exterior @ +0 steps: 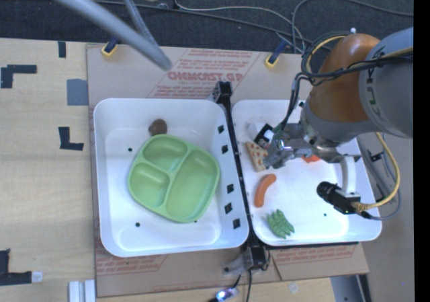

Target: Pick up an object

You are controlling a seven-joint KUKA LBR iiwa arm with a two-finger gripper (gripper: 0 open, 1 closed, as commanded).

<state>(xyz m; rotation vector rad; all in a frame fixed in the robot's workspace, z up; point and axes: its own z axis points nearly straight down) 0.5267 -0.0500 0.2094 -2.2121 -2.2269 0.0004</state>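
Right of centre in the frame, the tool (274,157) hangs low beside the tan waffle-textured cracker piece (255,153), looks mid-reach; can't tell its state, next it needs to centre over it.

"CHEMCAST GP" on cardboard sheet (201,72)

Arm reaching into the right bin over scattered toy food.

The claw (277,154) is hovering over the right bin's (295,230) 10 o'clock area, just beside a tan waffle-like piece (255,154); an orange sausage (265,189) is lying toward 6 o'clock from it, and a green leafy piece (280,222) is sitting near the bin's 6 o'clock rim. In the left bin (107,159), a green divided plate (175,177) is resting at centre, with a small brown lump (158,126) at its 12 o'clock.
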